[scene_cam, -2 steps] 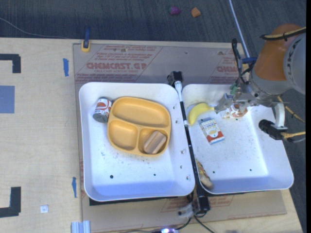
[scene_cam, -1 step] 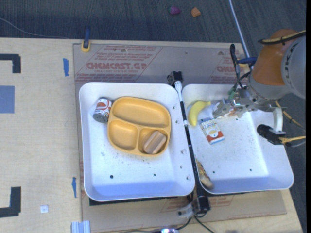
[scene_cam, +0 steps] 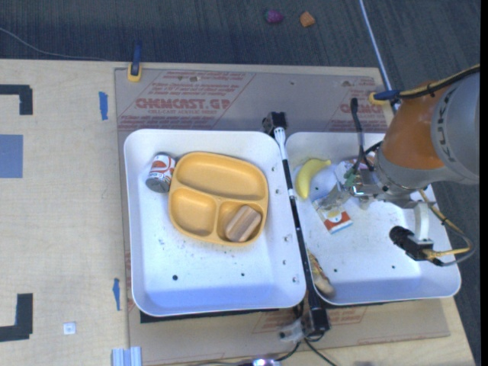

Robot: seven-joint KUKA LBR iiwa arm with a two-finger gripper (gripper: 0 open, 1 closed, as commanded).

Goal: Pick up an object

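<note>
While the gripper [scene_cam: 341, 191] hangs over the right bin [scene_cam: 381, 277] (finger state: cannot tell), nearest items: banana [scene_cam: 306, 175] at the bin's upper-left corner, small carton [scene_cam: 338, 219] below. Advise descending squarely on one item, clear of the bin wall.

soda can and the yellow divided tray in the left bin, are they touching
Touching. The camera view shows the soda can lying against the yellow divided tray's upper left rim, no white bin floor showing between them.

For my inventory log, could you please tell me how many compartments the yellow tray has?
3: one long compartment along the tray's far side, one at its near left, and one at its near right holding a brown block.
</note>
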